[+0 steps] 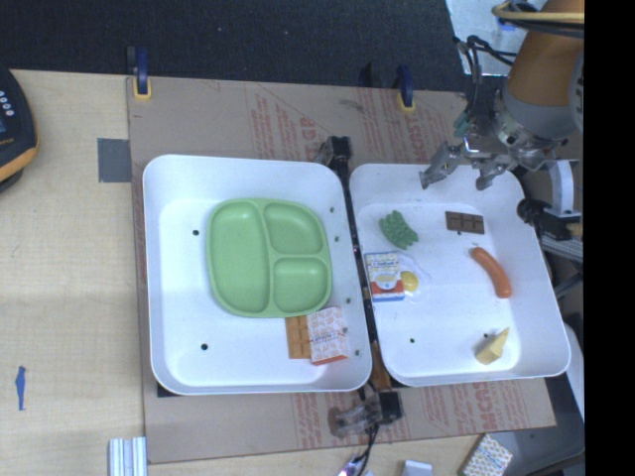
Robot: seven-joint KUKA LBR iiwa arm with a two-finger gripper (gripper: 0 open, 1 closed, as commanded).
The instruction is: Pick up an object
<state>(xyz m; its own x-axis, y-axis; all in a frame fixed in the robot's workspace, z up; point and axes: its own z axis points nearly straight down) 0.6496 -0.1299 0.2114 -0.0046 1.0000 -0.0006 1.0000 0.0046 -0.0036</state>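
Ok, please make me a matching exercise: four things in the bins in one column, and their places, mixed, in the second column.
Things:
1. green plate
2. sausage
3. chocolate piece
4. cheese wedge

Places:
A. right bin, near front corner
B. left bin, middle
C. right bin, just below the gripper
D. right bin, close to right wall

Pairs: 1-B, 2-D, 3-C, 4-A

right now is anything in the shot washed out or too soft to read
In the camera view, the left bin floor glares near white along its left side; the print on the small packet beside the green divided plate is too soft to read; the gripper looks slightly blurred.
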